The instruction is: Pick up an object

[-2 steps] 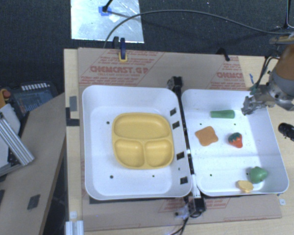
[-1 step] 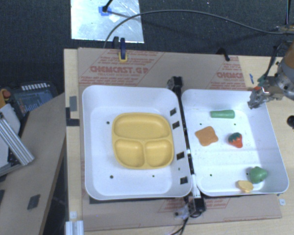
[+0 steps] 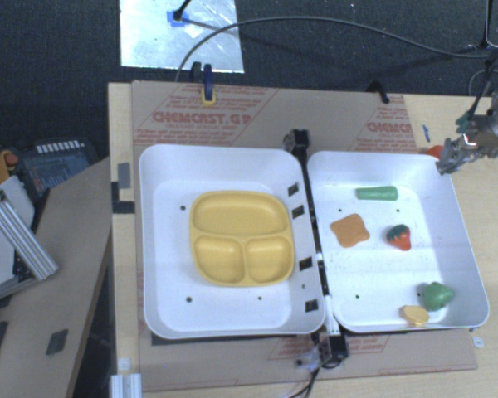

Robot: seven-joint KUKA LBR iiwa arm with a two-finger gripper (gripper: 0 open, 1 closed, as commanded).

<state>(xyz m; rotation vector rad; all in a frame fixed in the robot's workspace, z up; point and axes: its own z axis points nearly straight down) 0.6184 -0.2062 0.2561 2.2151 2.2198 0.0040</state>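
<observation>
While five small items lay in the right bin (image 3: 456, 214) — green cylinder (image 3: 376, 193) at 12 o'clock, orange piece (image 3: 349, 230), red-and-green piece (image 3: 399, 236), green lump (image 3: 436, 294) and yellow piece (image 3: 414, 313) at 5 o'clock — the gripper (image 3: 448, 161) hovered over its upper-right rim; jaws' opening could not be told.

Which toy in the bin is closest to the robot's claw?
The long green toy, at the right bin's top. The gripper hangs by that corner; the others lie farther down.
</observation>
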